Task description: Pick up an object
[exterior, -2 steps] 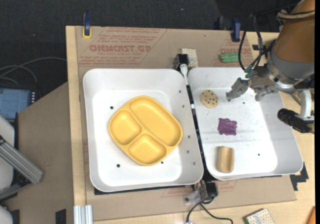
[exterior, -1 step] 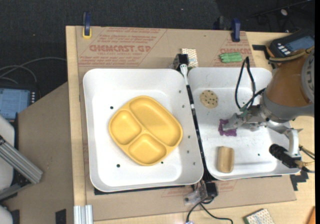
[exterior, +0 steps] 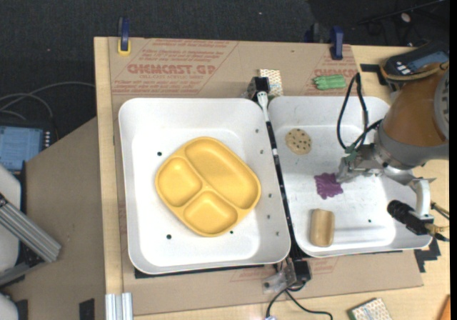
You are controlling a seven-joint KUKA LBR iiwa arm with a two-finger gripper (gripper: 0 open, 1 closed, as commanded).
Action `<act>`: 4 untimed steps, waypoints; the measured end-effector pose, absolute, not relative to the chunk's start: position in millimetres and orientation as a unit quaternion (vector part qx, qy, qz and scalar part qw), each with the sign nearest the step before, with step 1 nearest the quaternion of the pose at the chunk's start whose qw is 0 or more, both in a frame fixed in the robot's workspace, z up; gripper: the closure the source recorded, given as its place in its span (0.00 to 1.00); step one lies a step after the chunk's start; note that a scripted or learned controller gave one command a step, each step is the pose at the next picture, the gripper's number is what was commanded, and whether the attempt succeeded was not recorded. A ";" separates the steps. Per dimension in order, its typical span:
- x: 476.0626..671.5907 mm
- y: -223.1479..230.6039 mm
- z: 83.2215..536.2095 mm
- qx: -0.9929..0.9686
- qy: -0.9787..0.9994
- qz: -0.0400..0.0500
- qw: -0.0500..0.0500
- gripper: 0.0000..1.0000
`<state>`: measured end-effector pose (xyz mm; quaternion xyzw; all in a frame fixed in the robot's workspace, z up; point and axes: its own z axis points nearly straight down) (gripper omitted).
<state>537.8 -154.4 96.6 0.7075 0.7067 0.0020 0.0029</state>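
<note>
Two white bins sit side by side on a brown board, so things can be picked out of one of them. The left bin (exterior: 136,168) holds a yellow plate (exterior: 207,185). The plate lies flat near the middle, smooth and shiny like plastic, with round corners and three shallow dips for food. The right bin (exterior: 371,236) holds three small things that the arm could pick. A round tan cookie (exterior: 298,141) with dark dots lies flat near the back. A purple bunch (exterior: 327,185), bumpy and lumpy like toy grapes, lies in the middle. A tan block (exterior: 321,227), smooth and a bit like a short log, lies near the front wall. They are spread apart, so each one can be reached alone. The arm (exterior: 418,122) is grey and orange and comes in from the right over the right bin. Its gripper (exterior: 350,167) hangs low, just beside the purple bunch on its right side, so I think the bunch is what it wants. I cannot tell if the gripper is spread or squeezed, because it looks small and dark from up here. Nothing looks lifted; the bunch seems to lie on the bin floor. A black cable (exterior: 348,115) loops up from the gripper. The bumpy bunch may be soft and could slip.
</note>
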 end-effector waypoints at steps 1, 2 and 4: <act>537.6 -154.4 96.0 0.708 0.707 0.002 0.002 0.00; 564.0 -105.7 83.9 0.705 0.709 0.001 0.001 0.00; 536.9 -100.8 84.4 0.705 0.709 0.001 0.001 0.00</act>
